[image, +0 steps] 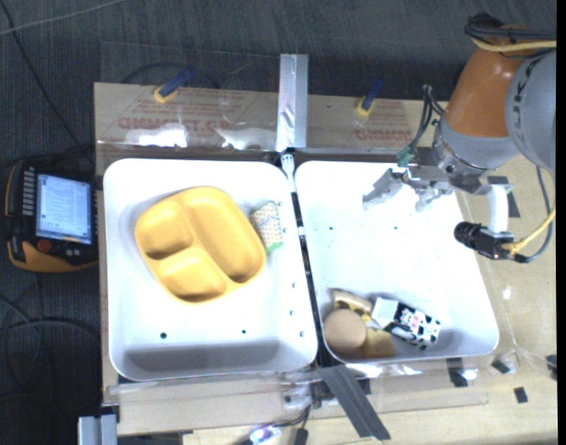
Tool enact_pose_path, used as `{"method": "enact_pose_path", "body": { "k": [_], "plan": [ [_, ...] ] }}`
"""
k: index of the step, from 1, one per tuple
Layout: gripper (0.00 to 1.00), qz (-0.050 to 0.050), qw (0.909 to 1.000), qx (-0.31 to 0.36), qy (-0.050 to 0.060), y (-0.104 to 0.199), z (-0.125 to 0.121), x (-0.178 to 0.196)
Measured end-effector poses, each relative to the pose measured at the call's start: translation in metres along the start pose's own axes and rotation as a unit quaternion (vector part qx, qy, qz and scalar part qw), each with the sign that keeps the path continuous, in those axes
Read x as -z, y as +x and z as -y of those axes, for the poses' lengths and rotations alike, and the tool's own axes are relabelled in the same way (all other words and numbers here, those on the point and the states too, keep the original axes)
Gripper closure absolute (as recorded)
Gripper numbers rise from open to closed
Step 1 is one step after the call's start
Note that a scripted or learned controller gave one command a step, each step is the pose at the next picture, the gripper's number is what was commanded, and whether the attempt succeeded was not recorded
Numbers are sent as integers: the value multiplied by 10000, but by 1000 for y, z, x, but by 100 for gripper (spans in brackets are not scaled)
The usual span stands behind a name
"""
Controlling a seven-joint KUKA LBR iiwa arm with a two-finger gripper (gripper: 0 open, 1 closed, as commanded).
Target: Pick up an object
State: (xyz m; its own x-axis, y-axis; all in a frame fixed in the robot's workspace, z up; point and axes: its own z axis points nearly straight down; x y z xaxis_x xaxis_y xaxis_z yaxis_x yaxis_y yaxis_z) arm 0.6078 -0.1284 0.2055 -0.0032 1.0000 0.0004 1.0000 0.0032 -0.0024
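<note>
My gripper (401, 189) hangs over the far part of the right bin (468, 276), its two fingers spread apart and nothing between them. At that bin's near edge lies a small cluster: a tan round object (343, 330), a brown piece (351, 300) behind it, and a white-and-black item (408, 320) to its right. The cluster is well below the gripper in the view. In the left bin (125, 323) a yellow divided tray (200, 242) lies tilted, with a small speckled object (267, 221) at its right edge.
A ridge (301, 248) separates the two bins. A handheld pendant with a lit screen (58, 209) lies left of the bench. Clear plastic with yellow clips (174, 85) lies behind the bins. A black cylindrical part (482, 237) juts from the arm's wrist.
</note>
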Motion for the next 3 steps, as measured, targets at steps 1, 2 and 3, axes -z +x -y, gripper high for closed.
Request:
{"method": "enact_pose_path", "body": {
  "k": [1,2,3],
  "plan": [
    [0,11,9872,-1594,4,-35,-42,-66],
    [0,1,9620,-2731,-43,-59,7,-116],
    [100,0,9623,-2720,-50,-58,6,-106]
  ]
}}
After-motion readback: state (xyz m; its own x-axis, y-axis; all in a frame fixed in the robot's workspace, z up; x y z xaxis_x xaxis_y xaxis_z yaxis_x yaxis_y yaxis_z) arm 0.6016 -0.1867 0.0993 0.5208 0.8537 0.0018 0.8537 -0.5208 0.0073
